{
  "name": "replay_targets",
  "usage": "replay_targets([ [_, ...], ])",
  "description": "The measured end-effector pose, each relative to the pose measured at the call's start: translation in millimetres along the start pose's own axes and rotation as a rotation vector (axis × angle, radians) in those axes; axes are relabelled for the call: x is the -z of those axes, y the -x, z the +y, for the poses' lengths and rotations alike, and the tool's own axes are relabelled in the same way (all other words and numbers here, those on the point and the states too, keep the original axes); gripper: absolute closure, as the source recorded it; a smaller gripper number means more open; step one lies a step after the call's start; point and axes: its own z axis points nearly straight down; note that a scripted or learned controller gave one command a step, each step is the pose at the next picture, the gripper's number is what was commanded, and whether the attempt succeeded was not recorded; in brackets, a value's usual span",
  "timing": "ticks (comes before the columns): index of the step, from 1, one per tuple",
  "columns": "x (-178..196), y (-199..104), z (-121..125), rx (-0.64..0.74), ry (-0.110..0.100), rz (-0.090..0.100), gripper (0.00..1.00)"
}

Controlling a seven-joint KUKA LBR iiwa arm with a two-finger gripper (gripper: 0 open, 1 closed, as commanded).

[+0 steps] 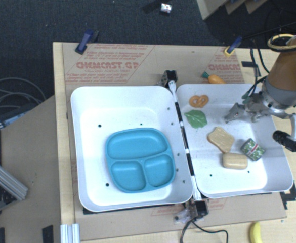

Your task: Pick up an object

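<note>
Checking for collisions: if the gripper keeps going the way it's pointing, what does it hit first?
The gripper points left across the right bin; likely the green leaf first, though depth is unclear.

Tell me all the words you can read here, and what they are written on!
"CHEMCAST GP" in red, repeated on the brown paper-covered board behind the left bin.
More red print of the same style on that board behind the right bin: too blurred to read.
Fine red lines around the big words: too small to read.
Green packet in the right bin: printed, but unreadable.
</note>
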Motion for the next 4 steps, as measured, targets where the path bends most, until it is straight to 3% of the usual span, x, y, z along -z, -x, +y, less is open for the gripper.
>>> replay_targets([
  [1, -9, -63, -37, 0.002, 0.0, 0.002, 0.0],
  [2, -11, -94, 53, 0.002, -0.004, 0.002, 0.0],
  [3, -11, -112, 51, 0.002, -0.004, 0.001, 0.0],
  [4, -11, -107, 9, 0.0, -0.003, 0.0, 0.0],
])
